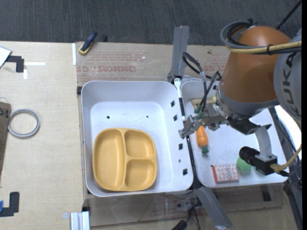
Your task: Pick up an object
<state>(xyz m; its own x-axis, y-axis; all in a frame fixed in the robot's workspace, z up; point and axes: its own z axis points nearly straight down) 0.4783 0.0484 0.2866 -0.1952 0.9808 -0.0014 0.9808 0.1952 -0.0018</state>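
An orange toy carrot (202, 137) with a green tip lies near the left wall of the right bin (268, 176). My gripper (193, 124) hangs just above and to the left of the carrot's upper end, over the divide between the two bins. Whether it touches the carrot is unclear. A small red and white box (225, 173) lies at the front of the right bin, and a green ball (243, 165) sits beside it to the right.
A yellow divided plate (125, 158) fills the front of the left bin (129, 99). The arm's orange wrist band covers the back of the right bin. A tape roll (22, 123) lies on the bench at far left.
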